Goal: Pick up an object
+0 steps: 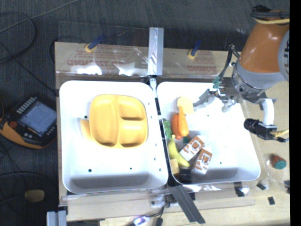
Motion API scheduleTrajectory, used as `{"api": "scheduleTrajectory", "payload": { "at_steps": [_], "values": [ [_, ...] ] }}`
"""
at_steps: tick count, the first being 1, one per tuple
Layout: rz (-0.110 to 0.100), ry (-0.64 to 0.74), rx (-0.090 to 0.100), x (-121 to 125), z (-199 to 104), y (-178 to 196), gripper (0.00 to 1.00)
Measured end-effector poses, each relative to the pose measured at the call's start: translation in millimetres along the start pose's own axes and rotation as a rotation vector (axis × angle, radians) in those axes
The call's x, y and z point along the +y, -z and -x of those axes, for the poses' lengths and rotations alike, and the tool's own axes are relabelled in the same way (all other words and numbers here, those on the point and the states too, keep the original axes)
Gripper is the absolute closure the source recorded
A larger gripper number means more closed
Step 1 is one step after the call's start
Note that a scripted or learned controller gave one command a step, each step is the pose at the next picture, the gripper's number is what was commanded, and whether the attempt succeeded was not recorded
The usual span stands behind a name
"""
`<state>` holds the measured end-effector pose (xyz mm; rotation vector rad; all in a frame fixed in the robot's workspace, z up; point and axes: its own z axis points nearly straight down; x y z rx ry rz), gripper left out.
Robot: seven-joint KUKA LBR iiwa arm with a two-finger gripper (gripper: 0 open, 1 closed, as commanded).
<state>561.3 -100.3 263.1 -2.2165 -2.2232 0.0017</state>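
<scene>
Dark carpet lies all around the desk [70,51], and two white bins sit side by side on it. The pincer [207,98] hangs over the right bin [235,145], near its far edge. I cannot tell how its tips stand, and nothing shows between them.

Just left of the pincer, and a bit nearer to us, is a small pale yellow thing [185,104] by the bin's inner wall. Right under that is an orange carrot [179,124], with its long side running away from the pincer's side toward us. Farther down the same wall lie a yellow banana [177,153] and two small orange and white cartons [197,155]. Way off to the pincer's left, in the other bin [75,126], sits a big yellow tray [117,120].

I think the pale yellow thing or the carrot is the easiest pick, since both are close. The pincer would need to go a little left and down.
</scene>
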Motion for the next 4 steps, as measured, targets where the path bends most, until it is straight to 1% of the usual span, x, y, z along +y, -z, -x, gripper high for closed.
{"api": "scheduleTrajectory", "payload": {
  "at_steps": [1,2,3,4],
  "values": [
    [0.002,-0.038,0.000,0.8,20.9,-169.2,0.00],
    [-0.001,-0.039,0.001,0.4,20.8,-161.2,1.00],
    [-0.028,0.055,0.003,63.3,-2.1,-168.4,1.00],
    [0.000,-0.158,-0.003,83.8,-44.8,-79.8,1.00]
  ]
}}
